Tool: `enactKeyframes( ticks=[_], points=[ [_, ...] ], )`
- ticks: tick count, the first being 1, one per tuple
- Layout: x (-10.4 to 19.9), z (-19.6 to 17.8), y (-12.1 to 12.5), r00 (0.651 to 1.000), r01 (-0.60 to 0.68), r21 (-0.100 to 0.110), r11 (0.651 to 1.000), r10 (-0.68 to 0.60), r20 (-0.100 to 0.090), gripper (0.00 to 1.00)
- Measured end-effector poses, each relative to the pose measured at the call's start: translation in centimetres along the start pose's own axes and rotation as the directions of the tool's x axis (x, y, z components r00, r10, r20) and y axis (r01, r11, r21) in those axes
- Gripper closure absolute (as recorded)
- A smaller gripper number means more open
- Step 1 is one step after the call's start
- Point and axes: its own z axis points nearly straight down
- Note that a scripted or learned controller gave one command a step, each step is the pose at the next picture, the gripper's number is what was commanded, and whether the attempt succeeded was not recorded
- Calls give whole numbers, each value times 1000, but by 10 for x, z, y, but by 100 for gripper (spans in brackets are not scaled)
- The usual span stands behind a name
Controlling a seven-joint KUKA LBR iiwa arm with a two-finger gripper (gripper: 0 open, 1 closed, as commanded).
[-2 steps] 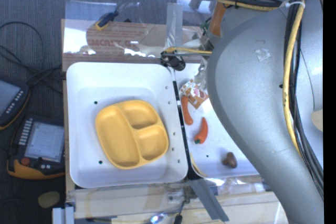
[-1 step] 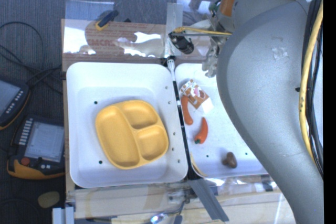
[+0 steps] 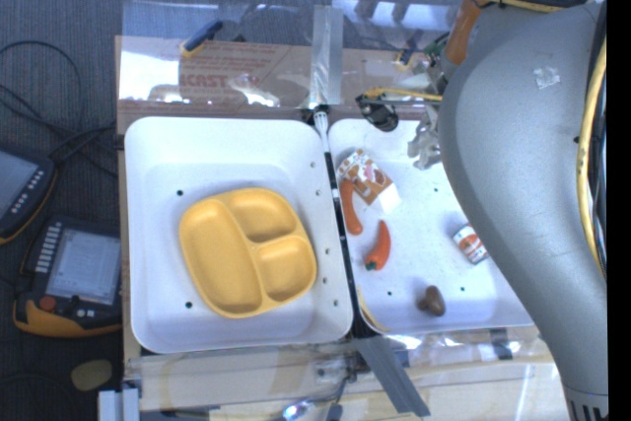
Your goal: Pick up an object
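White right bin (image 3: 394, 311): chili pepper (image 3: 379, 247) lies left of end effector (image 3: 426, 148), state unclear.

Two white bins (image 3: 148, 163) on a dark grey carpet. Left bin: plain yellow divided tray (image 3: 246, 251). Right bin — orange-red pepper (image 3: 379, 247) with green stem; at its 11 o'clock an orange sausage-shaped piece (image 3: 350, 208); a white packet (image 3: 367, 178) with red-brown print; a brown lump (image 3: 432, 301); a small red-and-white can (image 3: 470, 245). Arm (image 3: 523, 173) grey — orange at its top.
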Motion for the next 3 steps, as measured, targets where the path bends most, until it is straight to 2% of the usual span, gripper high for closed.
enactKeyframes(
  ticks=[1, 2, 3],
  points=[
    [-19, -70, 38, 1000, 2, 0, 1000, -2, -2, 100],
    [-12, 72, 90, 993, 120, 3, 993, -120, 0, 100],
    [-15, 45, 47, 1000, 5, 3, 1000, -5, -2, 100]
  ],
)
